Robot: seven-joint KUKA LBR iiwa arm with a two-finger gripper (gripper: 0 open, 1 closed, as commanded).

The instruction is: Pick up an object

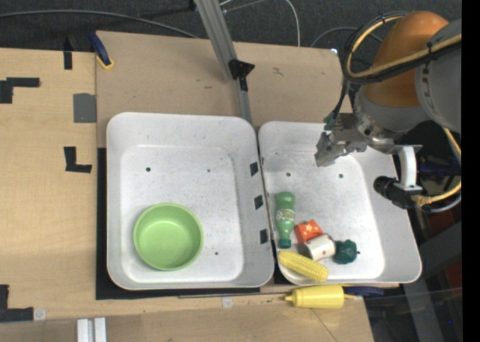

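Several small toys crowd the right white bin's (390,258) near edge — best target the green plastic bottle (284,217), standing apart; gripper (328,154) state unclear.

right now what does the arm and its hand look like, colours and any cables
The arm is grey and bulky, with a rounded orange band above the wrist. Yellow and black cables loop around the orange part, and more run down its right side. The hand is a small grey metal piece at the arm's end. A white fitting with a black cylinder sticks out beside the wrist.
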